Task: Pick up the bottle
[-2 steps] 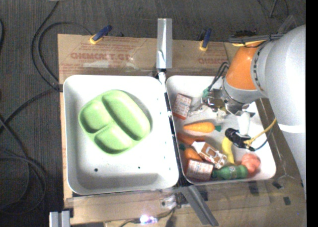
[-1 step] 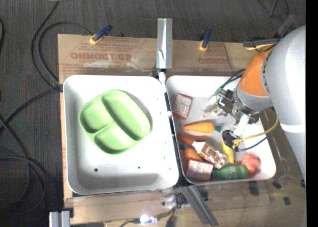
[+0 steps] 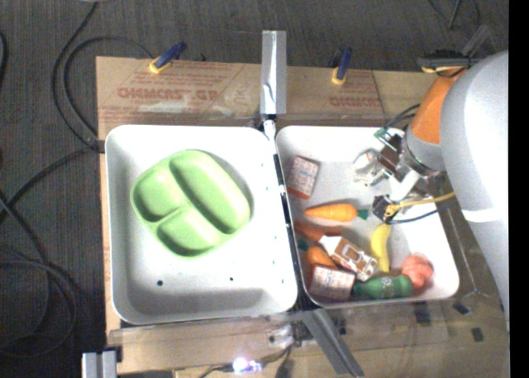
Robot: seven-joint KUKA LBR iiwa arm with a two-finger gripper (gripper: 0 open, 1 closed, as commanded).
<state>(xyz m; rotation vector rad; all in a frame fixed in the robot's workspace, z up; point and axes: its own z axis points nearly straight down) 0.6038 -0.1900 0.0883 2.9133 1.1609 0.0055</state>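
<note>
Approach step: the end effector hangs over the right bin, its spread not discernible. The green bottle lies at the bin's near edge (ungrasped); next, travel there and descend.

Single fixed camera, mounted above the brown cardboard-topped bench, looking down at a slight slant. Far enough back to frame both shallow white plastic bins whole: left bin, right bin, side by side mid-frame. Dark carpet floor with loose cables fills the top and left margins. Grey arm with orange band enters from the right edge. Bench's near edge sits at frame bottom.
</note>
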